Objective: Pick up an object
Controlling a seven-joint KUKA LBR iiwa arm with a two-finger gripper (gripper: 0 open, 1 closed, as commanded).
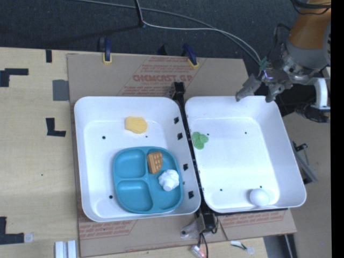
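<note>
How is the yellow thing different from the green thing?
The yellow thing lies in the left bin, above the blue tray; the green thing lies in the right bin, against its left wall. The yellow thing looks larger than the green thing. Both are small and rest on a white floor, away from the gripper.

Wooden bench (32,160) bearing a cardboard sheet (156,74), two white bins (86,112) side by side.
</note>
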